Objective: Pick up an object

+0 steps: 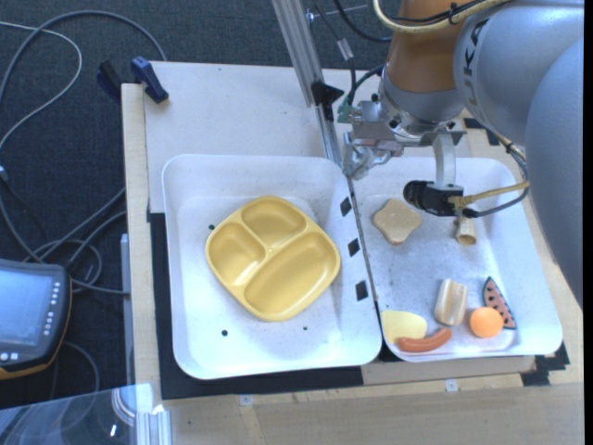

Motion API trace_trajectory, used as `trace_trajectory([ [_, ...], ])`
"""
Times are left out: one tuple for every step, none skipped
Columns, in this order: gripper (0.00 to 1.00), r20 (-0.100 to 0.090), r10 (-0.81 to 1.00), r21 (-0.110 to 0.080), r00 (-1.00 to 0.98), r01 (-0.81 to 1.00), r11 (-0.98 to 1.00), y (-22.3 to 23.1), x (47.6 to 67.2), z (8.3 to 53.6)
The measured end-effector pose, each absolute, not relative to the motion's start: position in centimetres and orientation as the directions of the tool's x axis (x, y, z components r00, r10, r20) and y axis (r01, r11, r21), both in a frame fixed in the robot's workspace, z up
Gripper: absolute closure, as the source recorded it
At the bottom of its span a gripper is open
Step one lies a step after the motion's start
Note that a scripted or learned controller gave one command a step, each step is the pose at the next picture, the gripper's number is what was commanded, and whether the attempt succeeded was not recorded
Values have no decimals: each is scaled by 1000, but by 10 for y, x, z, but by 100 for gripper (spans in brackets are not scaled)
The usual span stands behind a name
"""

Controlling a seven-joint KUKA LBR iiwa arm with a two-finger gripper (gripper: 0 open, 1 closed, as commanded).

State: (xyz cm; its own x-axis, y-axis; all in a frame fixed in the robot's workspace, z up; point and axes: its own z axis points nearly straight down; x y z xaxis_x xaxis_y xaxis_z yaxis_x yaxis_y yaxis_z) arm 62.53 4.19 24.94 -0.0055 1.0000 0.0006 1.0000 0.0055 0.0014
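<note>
Desk (232,100), shallow white bin (536,281): fingers (352,162) over far corner, opening untellable; centre on tan toy bread slice (397,221), then descend.

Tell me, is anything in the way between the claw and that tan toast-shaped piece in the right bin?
Nothing visible. The claw hangs over the far end of the dividing wall, and the tan toast-shaped piece lies close beside it on the bare floor of the right white bin.

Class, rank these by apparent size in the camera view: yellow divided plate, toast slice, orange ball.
1. yellow divided plate, by far the largest
2. toast slice
3. orange ball, clearly smaller than the toast
</note>
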Motion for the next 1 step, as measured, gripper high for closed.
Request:
trace_trajectory([
  [100,3,1000,3,-7,1000,7,96,638,254],
])
